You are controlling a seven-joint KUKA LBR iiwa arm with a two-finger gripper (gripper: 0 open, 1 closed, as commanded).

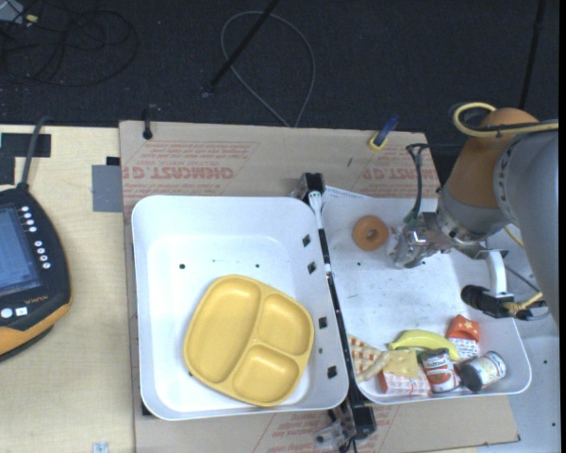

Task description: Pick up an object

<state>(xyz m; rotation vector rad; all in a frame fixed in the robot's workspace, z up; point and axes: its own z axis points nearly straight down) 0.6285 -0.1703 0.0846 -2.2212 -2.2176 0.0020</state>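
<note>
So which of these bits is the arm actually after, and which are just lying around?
Part of the job:
- gripper, low in the right bin
- doughnut, nearest to it
- banana, can and food packets, piled at the bin's near edge

Just lying about:
- yellow divided plate in the left bin
- handheld screen
- cables

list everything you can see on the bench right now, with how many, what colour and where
bins: two, white, side by side on the bench
divided plate: one, yellow, in the left bin
donut: one, brown, upper part of the right bin
banana: one, yellow, lower right bin
waffle: one, tan, lower right bin beside the divider
can: one, dark with a pale end, lower right corner
red packets: a few, in the same pile
control pendant: one, grey and orange, far left
gripper: one, metal, over the right bin near the donut
</note>
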